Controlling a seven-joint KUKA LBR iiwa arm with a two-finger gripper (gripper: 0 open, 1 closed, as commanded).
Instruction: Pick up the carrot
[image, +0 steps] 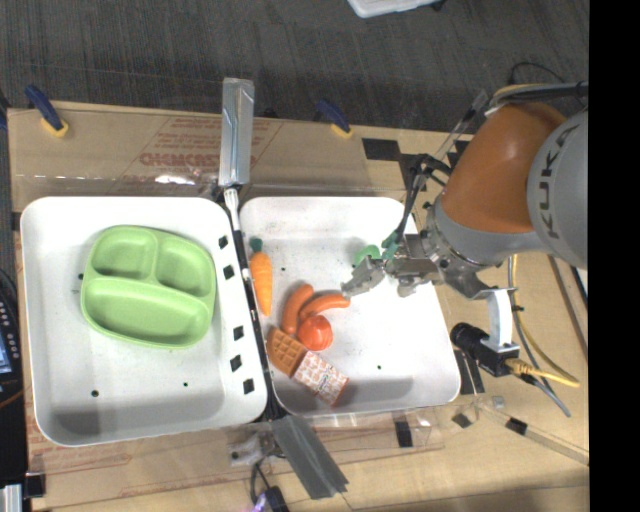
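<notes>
The grey arm (520, 190), with its broad orange band, reaches in from the right over the right-hand bin (420, 370). Beside it, the left bin (50, 400) carries a green divided plate (150, 285), set toward its upper middle.

In the right bin, the carrot (261, 283) lies along the left wall, just beside the divider between the bins — its green top points up and its orange body runs down toward the near side. It lies well apart from the pincer. To its right sits a cluster of toy food: curved orange sausages (310, 302), a red tomato-like piece (315, 331) touching them, a brown waffle (284, 351) below, and a small printed packet (321, 378) at the bottom of the group.

The gripper (362, 281) hangs over the middle of the right bin, its pale tip pointing left and down, close above the upper end of the sausages. Nothing shows between its fingers — but whether they are spread or closed is too blurred to tell.
</notes>
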